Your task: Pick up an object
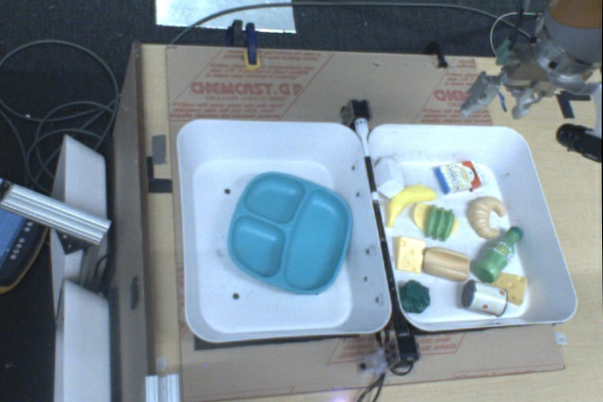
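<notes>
your two-finger gripper [501, 96] hangs with fingers spread, holding nothing, beyond the right shallow white bin [545, 231] where toy foods crowd together

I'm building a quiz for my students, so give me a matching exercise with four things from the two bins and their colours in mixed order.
Things:
1. divided plate
2. banana
3. bottle
4. croissant

Colours:
A. tan
B. green
C. light blue
D. yellow

Pairs: 1-C, 2-D, 3-B, 4-A
</notes>
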{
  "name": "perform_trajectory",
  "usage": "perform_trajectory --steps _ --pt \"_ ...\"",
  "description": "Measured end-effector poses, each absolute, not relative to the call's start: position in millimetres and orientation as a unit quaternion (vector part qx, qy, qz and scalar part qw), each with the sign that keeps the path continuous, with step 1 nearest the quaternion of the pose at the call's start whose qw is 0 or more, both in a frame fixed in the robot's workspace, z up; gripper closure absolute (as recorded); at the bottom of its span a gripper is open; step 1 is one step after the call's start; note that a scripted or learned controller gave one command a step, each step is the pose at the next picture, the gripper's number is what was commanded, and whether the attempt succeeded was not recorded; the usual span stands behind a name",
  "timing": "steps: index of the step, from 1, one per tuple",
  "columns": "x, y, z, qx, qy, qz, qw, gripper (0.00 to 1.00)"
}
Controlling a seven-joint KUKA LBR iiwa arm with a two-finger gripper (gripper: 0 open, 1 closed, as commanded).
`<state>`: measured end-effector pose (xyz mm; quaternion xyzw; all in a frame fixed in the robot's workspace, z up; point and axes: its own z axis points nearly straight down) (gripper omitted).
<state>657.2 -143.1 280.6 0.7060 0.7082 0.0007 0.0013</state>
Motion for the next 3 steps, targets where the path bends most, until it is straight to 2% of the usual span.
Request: perform_trajectory --steps 1,2,3 --pt "642.6 -82 185 0.706 0.709 0.0003 0.0 0.0" --pt "604.1 -100 84 0.707 0.707 -0.0002 0.001 0.0" --pt "605.2 -100 95 0.706 0.708 0.0008 0.002 1.0"
